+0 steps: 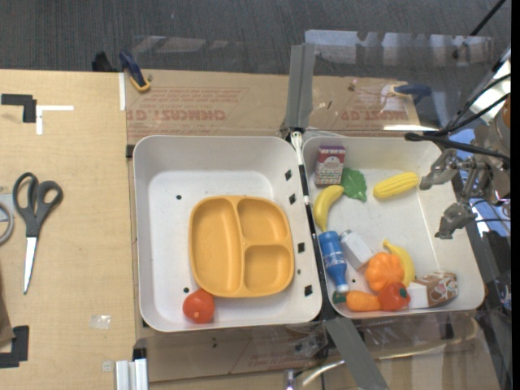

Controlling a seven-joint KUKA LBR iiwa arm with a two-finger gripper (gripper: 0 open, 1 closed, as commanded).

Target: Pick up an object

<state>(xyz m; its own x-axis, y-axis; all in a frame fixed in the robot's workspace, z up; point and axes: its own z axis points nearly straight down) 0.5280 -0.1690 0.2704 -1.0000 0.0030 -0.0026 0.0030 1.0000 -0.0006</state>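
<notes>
Claw (452, 193) at right bin's (370, 148) far right rim, fingers spread wide apart, nothing btwn them. Corn cob (396, 185) just left. Orange pepper (383, 270) & banana (326, 202) further left. Yellow tray (240, 244) beyond, in left bin (162, 169).

bins (154, 242): smooth white plastic | tray (241, 245): matt yellow plastic | bench (65, 128): pale wood

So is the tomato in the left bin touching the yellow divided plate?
Apart. The camera view shows a thin strip of white bin floor between the tomato and the plate rim.
</notes>
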